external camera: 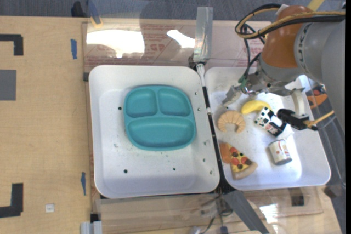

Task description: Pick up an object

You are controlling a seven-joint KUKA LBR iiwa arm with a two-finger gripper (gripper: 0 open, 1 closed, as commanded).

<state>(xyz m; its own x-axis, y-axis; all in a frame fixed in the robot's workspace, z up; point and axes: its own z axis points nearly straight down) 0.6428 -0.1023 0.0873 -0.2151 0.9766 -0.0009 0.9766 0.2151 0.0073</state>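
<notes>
At the left of the frame the wooden worktop (38, 118) lay bare but for black corner marks and strips of blue tape. Next came the left bin (104, 172), holding a teal divided plate (159, 117) near its middle, well apart from anything the arm was after. Past the divider, the right bin (312, 170) held the candidates: a croissant (232, 121) near its left wall, a pizza slice (237, 160) below it toward the lower edge, a yellow banana (254, 107) just right of the croissant, a black-and-white dice-like toy (267, 118) beside the banana, and a small white can (280, 152) lying on its side lower right. The gripper (235, 93) hung over the upper left of that bin, just above the banana and croissant, its thin fingers seemingly spread a little with nothing between them. This looked like the approach stage, with no object secured. The next move probably called for settling on one item, likely the banana or croissant, and descending squarely over it. Crowding was the hazard: banana, croissant and toy sat close together, and the bin wall stood near.
</notes>
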